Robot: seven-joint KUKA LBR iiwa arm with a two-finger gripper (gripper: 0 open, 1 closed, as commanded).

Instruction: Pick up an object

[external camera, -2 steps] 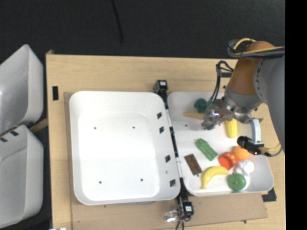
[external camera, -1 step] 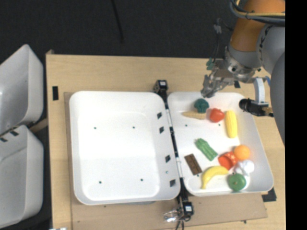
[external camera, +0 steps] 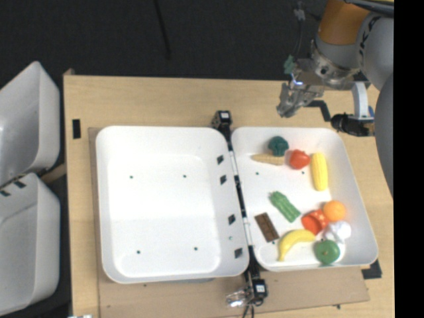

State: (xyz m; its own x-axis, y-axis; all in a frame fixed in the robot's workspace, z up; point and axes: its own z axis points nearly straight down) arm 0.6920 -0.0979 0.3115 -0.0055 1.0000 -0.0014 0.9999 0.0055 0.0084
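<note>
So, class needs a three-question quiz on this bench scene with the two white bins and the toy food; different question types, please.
1. True or false: the yellow plastic corn cob lies in the right white bin.
2. Which lies nearest the bins' shared edge: brown chocolate bar, orange fruit, or yellow banana?
3. Where is the gripper: above the bench behind the right bin, or inside the left white bin?

Key: 1 true; 2 chocolate bar; 3 above the bench behind the right bin.
</note>
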